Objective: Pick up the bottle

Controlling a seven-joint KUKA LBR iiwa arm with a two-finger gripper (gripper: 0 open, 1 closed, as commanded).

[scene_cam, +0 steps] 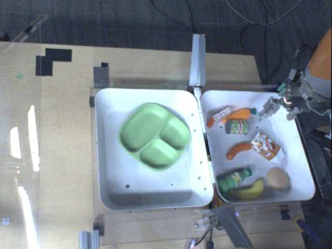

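The bottle (pixel 234 179) is green with a yellow-green label and lies on its side at the front left of the right bin (pixel 306 162), just above a banana (pixel 248 191). My gripper (pixel 278 110) hovers over the bin's far right corner, well away from the bottle. Its fingers stand open with nothing between them. The orange band of the arm shows at the right edge of the view.
The right bin also holds an orange tube with a white label (pixel 229 115), a small can (pixel 237 127), an orange sausage shape (pixel 239 150), a printed carton (pixel 265 146) and a brown round item (pixel 278 179). A green divided plate (pixel 154 134) lies in the left bin (pixel 111 185).
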